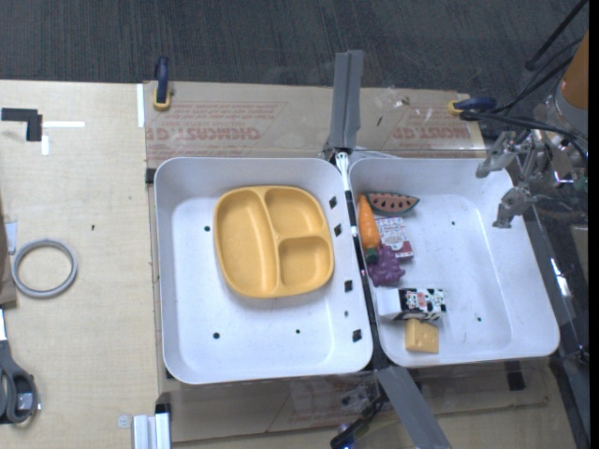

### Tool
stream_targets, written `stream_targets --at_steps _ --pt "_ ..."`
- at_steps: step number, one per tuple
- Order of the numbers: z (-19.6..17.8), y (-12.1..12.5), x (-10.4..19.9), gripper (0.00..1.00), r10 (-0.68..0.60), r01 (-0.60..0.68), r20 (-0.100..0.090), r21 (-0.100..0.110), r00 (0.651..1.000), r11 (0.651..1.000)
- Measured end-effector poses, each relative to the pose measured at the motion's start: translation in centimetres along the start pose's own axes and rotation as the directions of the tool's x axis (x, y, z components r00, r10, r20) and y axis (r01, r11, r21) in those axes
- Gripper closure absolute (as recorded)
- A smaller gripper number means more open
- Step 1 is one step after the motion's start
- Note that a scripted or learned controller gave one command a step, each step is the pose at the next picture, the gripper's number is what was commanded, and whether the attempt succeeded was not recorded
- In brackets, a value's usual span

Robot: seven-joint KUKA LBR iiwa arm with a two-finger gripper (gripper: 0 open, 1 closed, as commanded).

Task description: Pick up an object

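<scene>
Several small items lie along the left side of the right bin (487, 279): a watermelon slice (391, 202), an orange carrot (369, 223), a red and white carton (396, 237), purple grapes (385, 267), a black and white box (422, 300) and a yellow cheese block (421, 337). My gripper (496, 193) hangs over the bin's upper right corner, far from all of them. It is open, with nothing between its fingers.
A yellow divided plate (274, 241) lies in the left bin (187, 325). On the bench at the left are a tape ring (42, 267) and scissors (14, 391). Blue clamps (162, 82) sit at the back edge. Cables hang at the right.
</scene>
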State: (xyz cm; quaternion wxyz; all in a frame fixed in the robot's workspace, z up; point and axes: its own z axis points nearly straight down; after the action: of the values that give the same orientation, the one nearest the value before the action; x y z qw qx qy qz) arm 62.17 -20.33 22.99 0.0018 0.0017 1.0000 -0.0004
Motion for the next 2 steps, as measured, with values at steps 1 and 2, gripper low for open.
stream_targets --at_steps 1,2 --pt "13.7 2.6 -1.3 0.00 0.358 -0.358 0.001 0.001 0.934 0.934" --pt "13.8 8.3 -2.1 0.00 0.417 -0.417 -0.001 0.001 0.909 0.909"
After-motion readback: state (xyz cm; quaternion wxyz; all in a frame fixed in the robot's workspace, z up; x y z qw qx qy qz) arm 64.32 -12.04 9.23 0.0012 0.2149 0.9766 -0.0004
